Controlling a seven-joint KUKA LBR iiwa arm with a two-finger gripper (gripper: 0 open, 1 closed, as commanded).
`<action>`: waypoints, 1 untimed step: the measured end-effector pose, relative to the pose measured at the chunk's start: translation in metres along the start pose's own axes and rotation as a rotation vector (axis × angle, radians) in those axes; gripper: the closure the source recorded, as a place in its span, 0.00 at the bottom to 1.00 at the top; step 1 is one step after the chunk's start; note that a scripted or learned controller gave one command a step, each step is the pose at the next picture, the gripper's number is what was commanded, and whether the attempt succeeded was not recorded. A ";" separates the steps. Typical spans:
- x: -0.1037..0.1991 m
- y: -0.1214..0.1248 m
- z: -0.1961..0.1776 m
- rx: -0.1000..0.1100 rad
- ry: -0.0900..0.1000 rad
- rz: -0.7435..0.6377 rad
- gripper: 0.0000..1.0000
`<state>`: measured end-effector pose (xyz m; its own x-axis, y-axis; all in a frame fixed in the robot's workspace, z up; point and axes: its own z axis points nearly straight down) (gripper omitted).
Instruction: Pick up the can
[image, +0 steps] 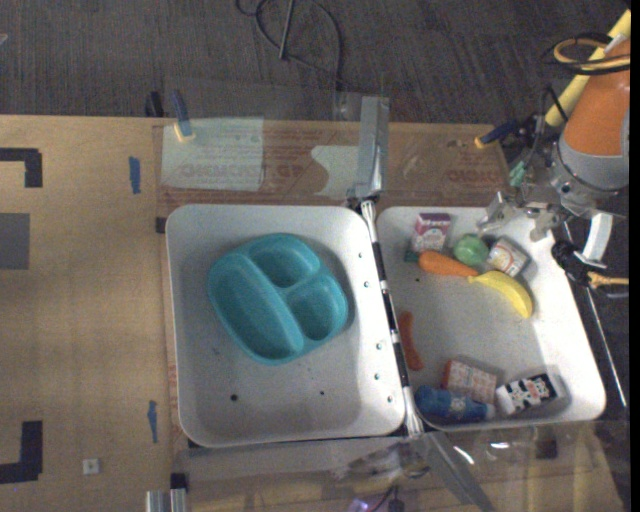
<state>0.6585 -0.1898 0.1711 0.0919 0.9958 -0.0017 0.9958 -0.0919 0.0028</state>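
Note:
The can (507, 257) is small and silvery with a pale label. It lies in the right bin (570, 330) near the back, between a green ball (470, 248) and a banana (510, 292). My gripper (520, 222) hangs just behind and above the can at the bin's back right corner. Its fingers are spread open with nothing between them. The grey arm with its orange band (600, 120) comes in from the upper right.
The right bin also holds a pink carton (432, 232), a carrot (447, 264), a red chili (408, 342), a cracker box (470, 380), a blue object (452, 405) and a black-and-white carton (528, 393). A teal divided plate (280, 296) lies in the left bin (200, 390).

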 end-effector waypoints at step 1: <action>-0.015 0.002 0.083 -0.001 0.007 -0.010 0.00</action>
<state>0.6594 -0.2052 0.0884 0.0819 0.9966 0.0057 0.9966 -0.0819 0.0042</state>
